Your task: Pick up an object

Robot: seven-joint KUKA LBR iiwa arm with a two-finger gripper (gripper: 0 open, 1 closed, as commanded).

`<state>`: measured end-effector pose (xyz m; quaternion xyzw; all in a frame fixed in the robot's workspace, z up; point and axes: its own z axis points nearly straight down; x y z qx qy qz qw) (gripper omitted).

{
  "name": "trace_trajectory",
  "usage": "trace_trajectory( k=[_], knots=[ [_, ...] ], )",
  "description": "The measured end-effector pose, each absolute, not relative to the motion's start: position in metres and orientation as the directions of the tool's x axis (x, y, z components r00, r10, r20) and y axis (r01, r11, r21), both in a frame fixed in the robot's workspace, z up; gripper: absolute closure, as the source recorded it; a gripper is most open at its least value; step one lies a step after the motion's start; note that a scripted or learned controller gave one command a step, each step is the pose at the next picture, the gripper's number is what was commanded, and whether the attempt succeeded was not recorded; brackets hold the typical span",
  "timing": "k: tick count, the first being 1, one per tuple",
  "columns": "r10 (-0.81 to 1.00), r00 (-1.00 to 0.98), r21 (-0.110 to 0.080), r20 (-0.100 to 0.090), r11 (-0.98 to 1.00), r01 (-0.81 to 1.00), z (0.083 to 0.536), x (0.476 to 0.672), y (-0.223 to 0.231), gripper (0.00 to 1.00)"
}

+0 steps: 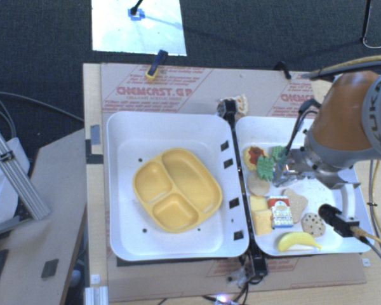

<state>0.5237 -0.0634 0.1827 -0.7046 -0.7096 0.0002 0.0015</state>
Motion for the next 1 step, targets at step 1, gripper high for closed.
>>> trace_trajectory(
  k=[1],
  knots=[
    [1.0,-0.011,0.005,0.002,0.011,1.0,0.1847,0.5632,0.0044,0.0]
  ],
)
